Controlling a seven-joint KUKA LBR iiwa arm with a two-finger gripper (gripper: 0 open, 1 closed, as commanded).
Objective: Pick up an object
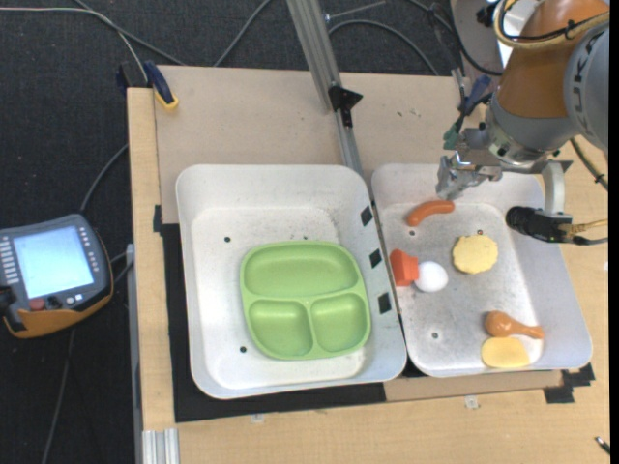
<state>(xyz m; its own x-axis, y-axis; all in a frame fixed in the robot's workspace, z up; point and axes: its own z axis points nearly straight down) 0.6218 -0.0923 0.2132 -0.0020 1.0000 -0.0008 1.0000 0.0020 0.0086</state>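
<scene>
The right bin (566,327) holds several toy foods. An orange sausage (428,211) lies near its back edge, and a round yellow cracker (475,254) sits right of the middle. A white ball beside a red block (418,273) rests by the left wall. A brown drumstick (513,326) and a yellow piece (506,354) lie at the front right. My gripper (453,183) hangs over the back of this bin, just above and right of the sausage, with nothing seen between its fingers.
The left bin (208,259) carries a green divided plate (306,298). A metal pole (324,61) slants down to the gap between the bins. A teach pendant (48,274) lies off the bench at far left.
</scene>
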